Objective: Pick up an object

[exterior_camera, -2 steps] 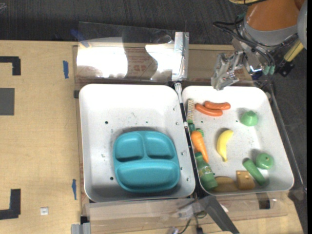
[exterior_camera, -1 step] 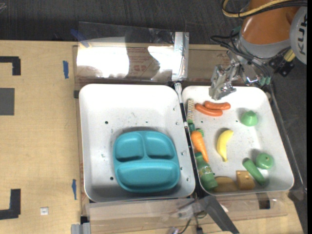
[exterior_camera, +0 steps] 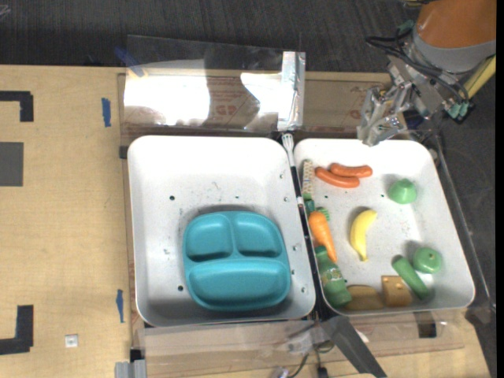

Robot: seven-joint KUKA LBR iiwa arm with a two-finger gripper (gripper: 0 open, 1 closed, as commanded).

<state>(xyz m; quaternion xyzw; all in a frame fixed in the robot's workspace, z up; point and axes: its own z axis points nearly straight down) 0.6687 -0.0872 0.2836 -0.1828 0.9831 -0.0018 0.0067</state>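
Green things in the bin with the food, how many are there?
4: a round one near the back, an apple and cucumber at the right, a bottle by the left wall. More may hide.

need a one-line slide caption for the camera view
Gripper above the right bin's far rim; toy food inside, including a banana; blue tray in the left bin.

We are seeing two white bins (exterior_camera: 150, 164), a teal tray (exterior_camera: 235, 258), a yellow banana (exterior_camera: 361, 232), an orange carrot (exterior_camera: 322, 232), red-orange sausages (exterior_camera: 343, 174), a light green piece (exterior_camera: 402, 191), a darker green apple (exterior_camera: 427, 259), a green bottle (exterior_camera: 334, 278) and a brown block (exterior_camera: 396, 290). We are looking at a tan counter (exterior_camera: 55, 235) bearing black marks and blue tape (exterior_camera: 105, 111), and a grey arm (exterior_camera: 457, 22) wearing an orange band.
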